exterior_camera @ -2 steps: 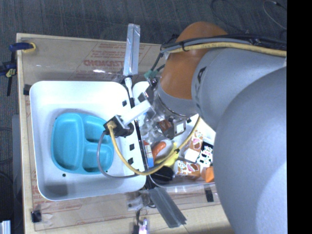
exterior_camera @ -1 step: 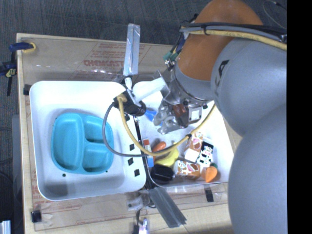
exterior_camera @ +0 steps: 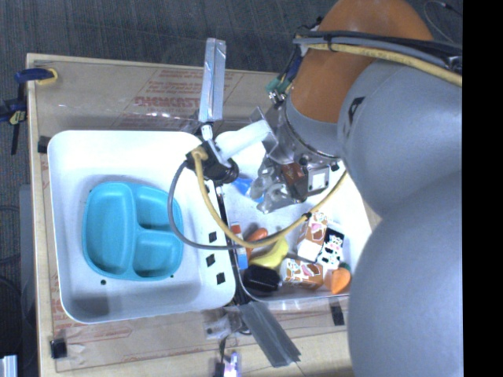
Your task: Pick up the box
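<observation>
The box [exterior_camera: 317,246] lies in the right bin [exterior_camera: 357,203] near its front right; it is white with brown and black printed patches. My gripper [exterior_camera: 273,193] hangs over the middle of that bin, up and to the left of the box and apart from it. The metal wrist and the big grey arm hide much of the bin's back and right side. I see nothing of the box between the gripper's tips.
Around the box lie a yellow banana-like piece [exterior_camera: 273,251], small orange items [exterior_camera: 256,233], a black round thing [exterior_camera: 262,280] and an orange piece [exterior_camera: 339,281]. A white item [exterior_camera: 242,140] and a small blue one [exterior_camera: 242,186] sit farther back. The left bin [exterior_camera: 71,155] holds a blue divided tray [exterior_camera: 130,228].
</observation>
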Controlling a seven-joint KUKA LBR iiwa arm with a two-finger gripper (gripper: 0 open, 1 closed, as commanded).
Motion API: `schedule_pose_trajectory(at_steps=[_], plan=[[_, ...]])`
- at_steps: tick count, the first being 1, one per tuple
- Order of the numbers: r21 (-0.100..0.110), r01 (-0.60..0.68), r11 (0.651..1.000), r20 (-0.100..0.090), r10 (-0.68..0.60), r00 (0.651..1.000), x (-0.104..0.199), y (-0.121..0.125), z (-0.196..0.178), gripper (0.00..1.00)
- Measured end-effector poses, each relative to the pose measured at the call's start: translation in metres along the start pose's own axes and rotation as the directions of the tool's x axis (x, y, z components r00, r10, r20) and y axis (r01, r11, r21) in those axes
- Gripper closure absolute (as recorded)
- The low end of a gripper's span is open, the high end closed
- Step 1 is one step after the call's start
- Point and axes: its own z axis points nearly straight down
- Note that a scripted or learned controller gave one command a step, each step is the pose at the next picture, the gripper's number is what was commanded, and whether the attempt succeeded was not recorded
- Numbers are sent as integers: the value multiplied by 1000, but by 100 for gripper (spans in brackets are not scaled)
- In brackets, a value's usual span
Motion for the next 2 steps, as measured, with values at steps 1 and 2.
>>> schedule_pose_trajectory(at_steps=[1,2], plan=[[-1,5,1000,1,-5,1000,1,0,-10,100],[0,-6,1000,0,6,1000,30,-44,-33,100]])
